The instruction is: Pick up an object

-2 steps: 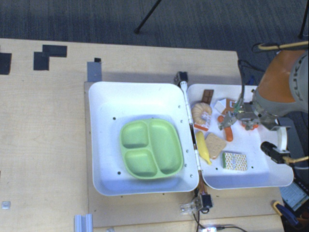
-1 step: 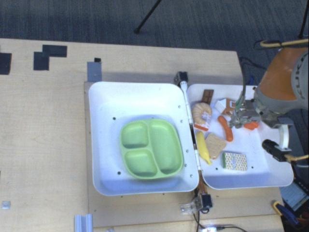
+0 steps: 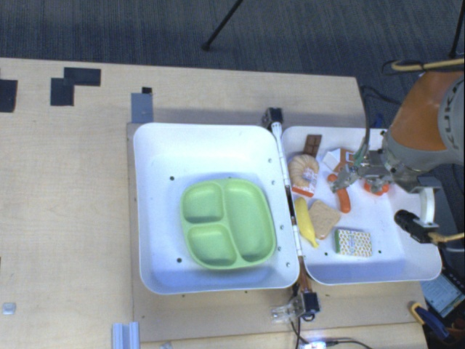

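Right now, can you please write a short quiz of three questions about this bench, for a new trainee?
1. True or false: the green plastic divided plate lies in the left white bin.
2. Which item lies against the right white bin's left wall? A) yellow banana B) small patterned box C) orange carrot
3. Fill in: the gripper is over the ___ bin.

Key: 1 true; 2 A; 3 right.

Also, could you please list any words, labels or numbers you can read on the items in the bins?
None can be read.
Patterned packet: print too small and blurred.
Bagged item: orange and white markings, illegible.
Green divided tray: no markings seen.
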Controlling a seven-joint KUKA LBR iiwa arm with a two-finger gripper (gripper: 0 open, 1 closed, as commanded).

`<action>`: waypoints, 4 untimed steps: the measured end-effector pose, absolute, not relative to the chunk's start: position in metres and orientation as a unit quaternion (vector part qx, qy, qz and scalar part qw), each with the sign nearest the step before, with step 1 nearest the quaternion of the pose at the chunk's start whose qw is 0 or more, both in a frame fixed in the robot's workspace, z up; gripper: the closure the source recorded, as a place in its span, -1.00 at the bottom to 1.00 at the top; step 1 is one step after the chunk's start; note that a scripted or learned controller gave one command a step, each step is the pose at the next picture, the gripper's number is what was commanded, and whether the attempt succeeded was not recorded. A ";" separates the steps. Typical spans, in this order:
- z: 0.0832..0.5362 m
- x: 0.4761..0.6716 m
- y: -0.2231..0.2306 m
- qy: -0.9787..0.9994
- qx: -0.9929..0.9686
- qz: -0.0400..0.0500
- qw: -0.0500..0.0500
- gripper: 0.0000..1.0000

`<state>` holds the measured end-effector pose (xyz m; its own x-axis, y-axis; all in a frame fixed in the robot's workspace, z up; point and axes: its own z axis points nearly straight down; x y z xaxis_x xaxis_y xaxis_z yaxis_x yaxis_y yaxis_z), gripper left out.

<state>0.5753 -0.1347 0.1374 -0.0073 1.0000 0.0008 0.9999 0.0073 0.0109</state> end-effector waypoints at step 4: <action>0.186 0.532 -0.063 0.709 0.705 0.002 0.001 1.00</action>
<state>0.5320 -0.0628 0.1856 -0.0061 1.0000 0.0015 1.0000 0.0061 0.0052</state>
